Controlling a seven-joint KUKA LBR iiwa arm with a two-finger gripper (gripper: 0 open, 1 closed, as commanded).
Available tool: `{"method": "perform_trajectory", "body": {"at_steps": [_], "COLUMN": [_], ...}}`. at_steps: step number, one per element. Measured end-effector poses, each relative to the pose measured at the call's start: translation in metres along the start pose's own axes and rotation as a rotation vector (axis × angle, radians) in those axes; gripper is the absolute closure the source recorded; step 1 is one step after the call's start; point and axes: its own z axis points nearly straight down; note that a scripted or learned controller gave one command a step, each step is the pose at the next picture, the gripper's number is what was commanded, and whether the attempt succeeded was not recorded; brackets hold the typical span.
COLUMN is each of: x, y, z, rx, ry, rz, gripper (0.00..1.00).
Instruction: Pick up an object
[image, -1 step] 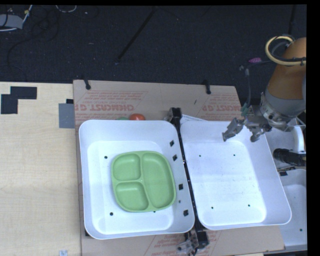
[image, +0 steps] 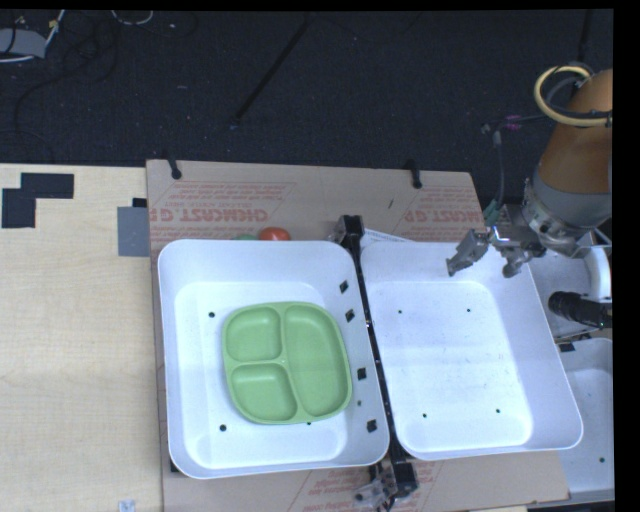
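A light green plate (image: 287, 361) with three compartments lies flat in the middle of the left white bin (image: 190, 290). My gripper (image: 490, 257) hangs over the far right corner of the right bin (image: 520, 330), well away from the plate. Its two fingers (image: 463, 256) stand spread apart with nothing between them. The orange band and grey wrist rise above it at the right edge.
A small red and green object (image: 272, 235) lies on the cardboard just behind the left bin's far rim. A black divider with clips (image: 362, 340) runs between the bins. Wooden bench surface stretches to the left.
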Motion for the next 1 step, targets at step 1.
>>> {"method": "perform_trajectory", "body": {"at_steps": [1], "x": [0.005], "y": [0.0038], "z": [0.0448], "rx": [0.005], "ry": [0.001], "rz": [-0.002], "gripper": [0.0]}}
